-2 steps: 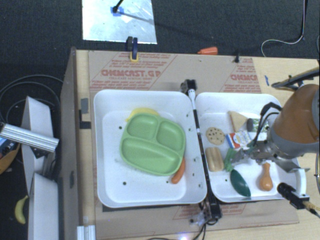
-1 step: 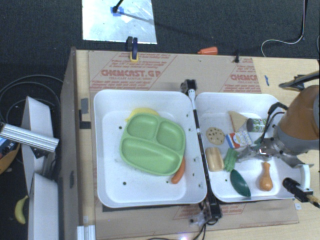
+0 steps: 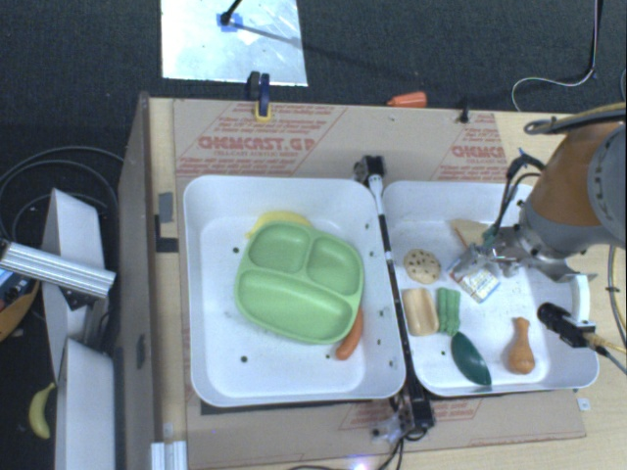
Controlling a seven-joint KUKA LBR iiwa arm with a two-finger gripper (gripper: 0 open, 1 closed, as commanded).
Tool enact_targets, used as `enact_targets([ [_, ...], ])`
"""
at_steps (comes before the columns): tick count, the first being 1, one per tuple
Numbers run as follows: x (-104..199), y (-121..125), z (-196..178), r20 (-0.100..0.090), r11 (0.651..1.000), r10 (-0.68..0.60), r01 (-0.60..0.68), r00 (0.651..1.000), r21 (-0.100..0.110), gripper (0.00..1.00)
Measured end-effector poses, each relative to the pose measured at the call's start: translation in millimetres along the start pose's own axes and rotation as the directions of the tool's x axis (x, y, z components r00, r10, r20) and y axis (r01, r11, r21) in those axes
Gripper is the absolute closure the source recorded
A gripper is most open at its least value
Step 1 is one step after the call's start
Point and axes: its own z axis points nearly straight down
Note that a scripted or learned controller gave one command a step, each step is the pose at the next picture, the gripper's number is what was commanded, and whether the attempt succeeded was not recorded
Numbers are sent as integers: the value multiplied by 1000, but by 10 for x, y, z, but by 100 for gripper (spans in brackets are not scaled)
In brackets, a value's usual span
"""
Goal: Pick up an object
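So the arm [image 3: 578,189] comes in from 3 o'clock and the gripper [image 3: 477,262] sits low over the right bin [image 3: 431,380], roughly in its middle. Right at the fingertips there's a small square packet [image 3: 480,284], whitish with some print on it, lying flat and turned like a diamond — corners toward 12 and 6. Whether the gripper actually has it pinched, or how its jaws stand at all, I can't tell; the metal bits blur together with the packet.

Rest of the right bin: a round cookie [image 3: 422,265] at about 9 o'clock from the gripper, a tan wedge [image 3: 468,231] near the bin's 12 o'clock edge, partly tucked under the gripper. Lower down, a bread stick [image 3: 419,311] and a green bean pod [image 3: 448,310] lie side by side, both with their long axis running 12 to 6. Below those a dark green leaf [image 3: 470,358] lies on a slant, long axis from 11 to 5, tip toward 5. Over at the bin's 4 o'clock corner there's a drumstick [image 3: 520,348] — long axis 12 to 6, fat end at 6.

Left bin [image 3: 211,262] has a green divided plate [image 3: 299,280] with something yellow [image 3: 279,217] peeking out at its 12 o'clock edge and a carrot [image 3: 351,338] touching its 5 o'clock rim, slanted from 1 to 7.
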Motion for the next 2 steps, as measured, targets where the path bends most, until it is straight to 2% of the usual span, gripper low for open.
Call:
enact_targets([
  [1,-184,-523,-1014,3,1000,9,-9,1000,-1,0],
  [2,384,-615,-261,-5,1000,1,-1,1000,13,0],
])
